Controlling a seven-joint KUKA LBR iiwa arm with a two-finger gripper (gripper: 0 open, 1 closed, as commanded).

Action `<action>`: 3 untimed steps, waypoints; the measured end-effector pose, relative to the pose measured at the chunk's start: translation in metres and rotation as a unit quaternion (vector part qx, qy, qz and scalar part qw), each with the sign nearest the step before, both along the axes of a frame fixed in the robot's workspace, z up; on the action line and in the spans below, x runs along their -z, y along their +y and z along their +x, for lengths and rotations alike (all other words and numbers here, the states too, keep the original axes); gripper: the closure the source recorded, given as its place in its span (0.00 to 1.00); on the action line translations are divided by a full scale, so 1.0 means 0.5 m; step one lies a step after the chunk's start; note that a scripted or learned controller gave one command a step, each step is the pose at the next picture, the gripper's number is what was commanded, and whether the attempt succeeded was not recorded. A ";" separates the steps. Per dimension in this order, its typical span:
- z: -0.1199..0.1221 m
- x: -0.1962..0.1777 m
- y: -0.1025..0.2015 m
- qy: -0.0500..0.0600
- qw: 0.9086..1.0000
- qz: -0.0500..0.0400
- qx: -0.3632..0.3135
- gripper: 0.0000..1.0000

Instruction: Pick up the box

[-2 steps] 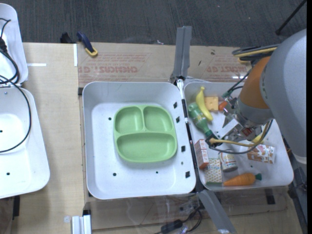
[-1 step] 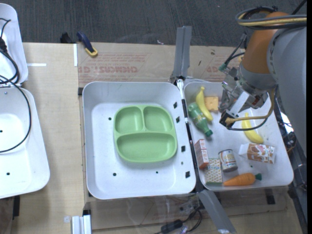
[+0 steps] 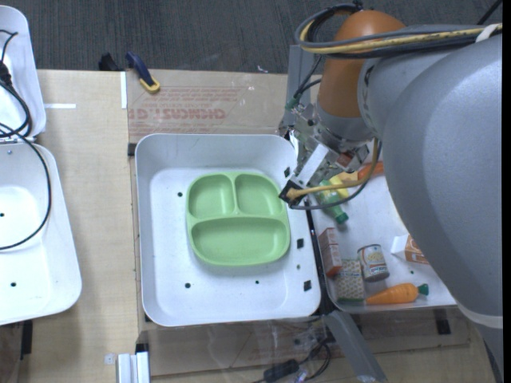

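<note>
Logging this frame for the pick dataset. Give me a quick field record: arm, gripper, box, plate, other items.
arm: reaches in from the right, over the seam between the two bins
gripper: low at the green plate's right edge; finger state unclear
box: small, reddish-brown, in the right bin near its left wall, apart from the gripper
green plate: three compartments, flat in the left bin
other items: can, toy carrot, in the right bin
</note>
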State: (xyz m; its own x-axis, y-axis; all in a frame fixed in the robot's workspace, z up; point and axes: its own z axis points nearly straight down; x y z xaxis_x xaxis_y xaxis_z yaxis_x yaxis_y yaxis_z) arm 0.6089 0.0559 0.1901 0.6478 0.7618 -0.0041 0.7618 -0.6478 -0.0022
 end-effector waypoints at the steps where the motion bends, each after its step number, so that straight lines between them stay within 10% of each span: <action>1: 0.033 0.000 -0.188 0.000 1.000 0.000 0.014 1.00; 2: 0.018 0.000 0.071 0.000 1.000 0.000 0.019 1.00; 3: 0.072 -0.001 -0.111 0.000 0.996 -0.001 0.087 1.00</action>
State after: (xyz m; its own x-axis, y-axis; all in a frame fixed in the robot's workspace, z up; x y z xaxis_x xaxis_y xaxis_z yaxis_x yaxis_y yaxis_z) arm 0.6447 0.0003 0.1904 0.7698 0.6382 -0.0044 0.6382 -0.7699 -0.0011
